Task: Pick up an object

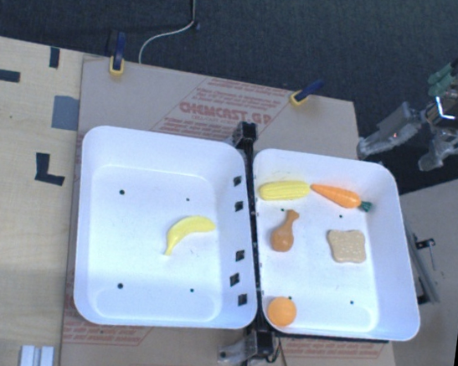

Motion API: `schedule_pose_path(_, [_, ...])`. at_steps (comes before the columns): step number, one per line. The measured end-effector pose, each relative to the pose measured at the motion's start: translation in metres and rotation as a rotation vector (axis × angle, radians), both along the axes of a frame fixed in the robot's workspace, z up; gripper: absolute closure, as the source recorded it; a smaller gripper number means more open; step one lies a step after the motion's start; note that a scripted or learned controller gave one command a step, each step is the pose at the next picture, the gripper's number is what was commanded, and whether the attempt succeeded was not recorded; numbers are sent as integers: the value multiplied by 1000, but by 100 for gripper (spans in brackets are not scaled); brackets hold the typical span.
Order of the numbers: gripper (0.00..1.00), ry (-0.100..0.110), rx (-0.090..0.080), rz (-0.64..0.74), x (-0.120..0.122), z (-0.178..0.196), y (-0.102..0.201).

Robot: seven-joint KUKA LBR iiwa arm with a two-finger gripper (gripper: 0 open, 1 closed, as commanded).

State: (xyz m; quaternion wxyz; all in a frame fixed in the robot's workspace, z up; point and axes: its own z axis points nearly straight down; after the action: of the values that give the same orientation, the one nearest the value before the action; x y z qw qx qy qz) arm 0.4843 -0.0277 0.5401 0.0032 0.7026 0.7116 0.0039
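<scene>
The grey two-finger gripper [419, 139] hangs above the bench off the right bin's far right corner, its fingers spread wide apart and holding nothing. Below it, the shallow white right bin [380, 313] carries five toy foods — a yellow corn cob [284, 191] and an orange carrot [339, 196] along the far side, a brown drumstick [284, 230], a tan slice of bread [346, 246] and a round orange fruit [281, 311]. A yellow plastic banana [186, 232] lies alone in the left white bin [84, 280].
</scene>
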Motion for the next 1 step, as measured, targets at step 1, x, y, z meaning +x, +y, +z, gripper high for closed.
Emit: schedule_pose_path(1, [100,10,-2,-11,0,5,-6])
